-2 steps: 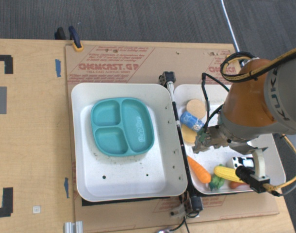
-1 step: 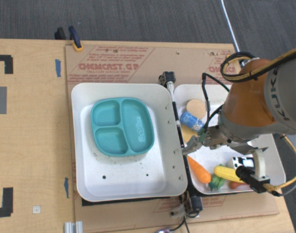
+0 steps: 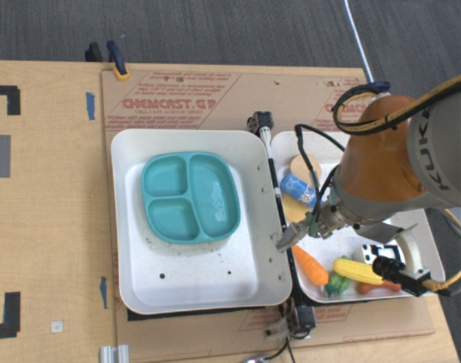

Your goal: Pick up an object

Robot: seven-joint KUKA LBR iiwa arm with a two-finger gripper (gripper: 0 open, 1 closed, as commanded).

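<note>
Left bin: teal plate blocks upper half; lower floor free

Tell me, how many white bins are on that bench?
2. The left bin holds a teal plate. The right bin holds toy food, and the arm covers much of it.

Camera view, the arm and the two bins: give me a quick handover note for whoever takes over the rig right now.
Gripper: low over the left edge of the right bin, near the divide between the bins. Nothing shows between its fingers.
Right bin: a toy carrot, a corn cob with a small green piece beside it, and a blue object towards the back, partly under the arm.
Left bin: a teal divided plate.
Done: nothing picked yet.
Left: grasp an object and lift it; the carrot lies closest to the gripper.
</note>
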